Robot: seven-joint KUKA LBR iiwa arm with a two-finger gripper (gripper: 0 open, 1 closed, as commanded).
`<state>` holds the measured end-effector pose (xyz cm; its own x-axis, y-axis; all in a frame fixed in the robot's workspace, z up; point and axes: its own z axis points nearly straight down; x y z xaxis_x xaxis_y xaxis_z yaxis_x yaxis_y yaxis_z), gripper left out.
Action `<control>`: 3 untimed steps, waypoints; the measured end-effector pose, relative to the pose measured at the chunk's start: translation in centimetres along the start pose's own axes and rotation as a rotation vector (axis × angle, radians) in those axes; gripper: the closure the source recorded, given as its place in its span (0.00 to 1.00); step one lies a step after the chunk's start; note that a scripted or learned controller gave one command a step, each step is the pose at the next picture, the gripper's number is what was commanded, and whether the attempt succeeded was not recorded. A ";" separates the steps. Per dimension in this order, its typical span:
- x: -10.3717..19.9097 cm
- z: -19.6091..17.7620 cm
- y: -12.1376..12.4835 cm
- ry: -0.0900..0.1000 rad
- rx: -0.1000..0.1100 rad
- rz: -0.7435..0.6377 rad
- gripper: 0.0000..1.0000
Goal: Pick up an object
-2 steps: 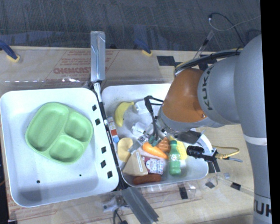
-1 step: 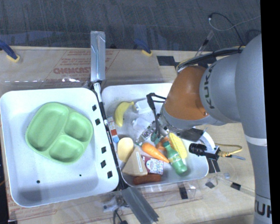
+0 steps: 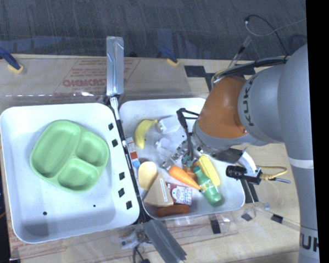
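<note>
Bench (image 3: pixel 51 73) of pale wood carries two white bins, the left bin (image 3: pixel 13 180) holding a green plate (image 3: pixel 69 155), the right bin (image 3: pixel 152 108) holding a carrot (image 3: pixel 183 176) just below the gripper (image 3: pixel 185 153), whose grip state cannot be determined.

Setting: robotics lab, test bench. Evidence: industrial grey arm (image 3: pixel 273 103) with orange band, loose cables (image 3: pixel 258 32) running across the bench, two white bins (image 3: pixel 12 163) set side by side on a board held down with blue clamps (image 3: pixel 9 59). Right bin filled with toy food; left bin holds a green divided plate (image 3: pixel 69 155). Dark carpet (image 3: pixel 147 13) beyond the bench.
</note>
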<state>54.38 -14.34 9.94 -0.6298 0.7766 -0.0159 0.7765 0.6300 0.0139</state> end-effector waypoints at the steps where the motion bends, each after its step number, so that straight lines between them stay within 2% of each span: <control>1: 5.2 -9.1 3.0 0.019 0.012 -0.333 1.00; 2: 4.5 -9.0 6.1 0.021 0.012 -0.465 1.00; 3: 0.9 -13.6 2.9 0.018 0.016 -0.142 1.00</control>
<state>55.76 -11.80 23.57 -0.7338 0.6794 0.0015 0.6794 0.7338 -0.0027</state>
